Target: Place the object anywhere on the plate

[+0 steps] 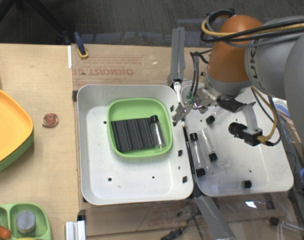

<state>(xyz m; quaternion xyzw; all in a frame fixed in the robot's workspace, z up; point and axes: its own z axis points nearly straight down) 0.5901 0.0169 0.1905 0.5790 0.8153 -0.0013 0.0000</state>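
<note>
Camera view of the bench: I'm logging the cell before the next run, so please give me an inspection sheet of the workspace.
Surface: wooden bench bearing left bin and right bin, side by side.
Job's things: green plate in the left bin, with a dark ribbed block and a clear black-capped vial lying on it.
Clutter: more clear vials with black caps in the right bin; small red knob on the bench.
Grippers: gripper at the divide between the bins; finger state unclear.
Cables: yellow and black cables over the arm.
Surroundings: orange trays, green compartment tray, dark carpet.
</note>
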